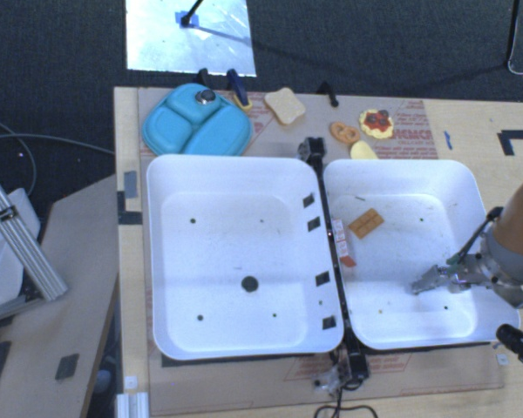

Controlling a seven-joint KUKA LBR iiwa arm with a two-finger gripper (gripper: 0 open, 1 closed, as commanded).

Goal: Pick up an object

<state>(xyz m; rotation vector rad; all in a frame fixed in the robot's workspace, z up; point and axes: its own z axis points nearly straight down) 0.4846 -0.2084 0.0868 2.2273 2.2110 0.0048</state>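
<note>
Dark carpet floor surrounds wooden bench (129,233); aluminium frame rail (17,242) at far left; reflective square panel (190,23) on floor behind bench

Item 1, behind bins: blue divided plate (196,122) w/ small grey knob on top; toy bread slice (285,105); toy pretzel (343,132); round toy pastry w/ red topping (376,123); yellow piece (363,151) just at rear rim of right bin

Item 2, left bin (161,259): white, shallow; one small dark round obj (249,283) on its floor, nr centre

Item 3, divider strip btwn bins: black, w/ small tags

Item 4, right bin (392,171): white; orange cracker-like rectangle (365,224) at upper left of floor, lying flat; likeliest task obj, small red/white scrap (346,259) just beside divider

Item 5, gripper (429,282): low over right bin floor, fingers pointing left; gap btwn fingers too small to read, cannot tell open or closed; nothing seen btwn them

Risks (judgement):
- gripper is well apart from cracker, so closing where it is now would likely grab air
- cracker is thin and flat; fingers may slide over it or push it toward divider wall w/o getting under
- low approach could scrape bin floor or shift bin
- scrap nr divider is prob too small for a secure hold
</note>
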